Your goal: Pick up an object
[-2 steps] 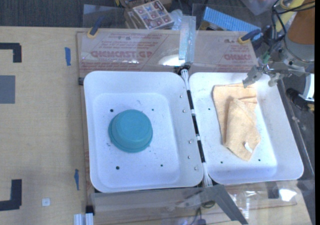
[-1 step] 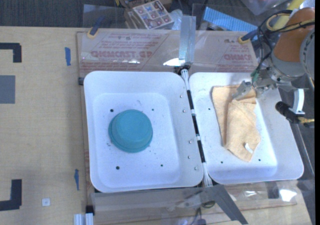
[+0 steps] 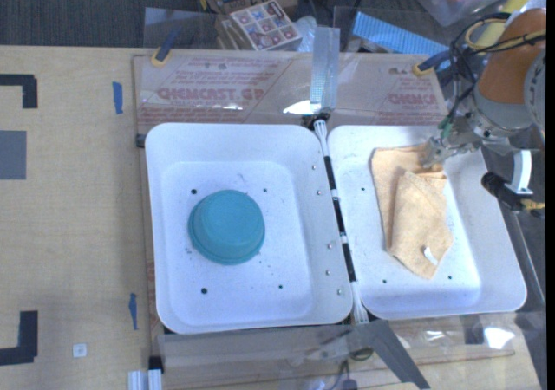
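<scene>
Gripper [image 3: 436, 152] sits at the cloth's [image 3: 414, 211] top corner; its grip can't be told; nothing lifted yet

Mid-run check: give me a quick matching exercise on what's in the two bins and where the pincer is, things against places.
Things:
1. teal bowl
2. tan cloth
3. pincer
4. blue tape strip

Places:
A. at the cloth's top corner, right bin
B. on the wooden bench, left of the bins
C. upside down in the left bin
D. lying folded in the right bin

Pairs: 1-C, 2-D, 3-A, 4-B
</scene>
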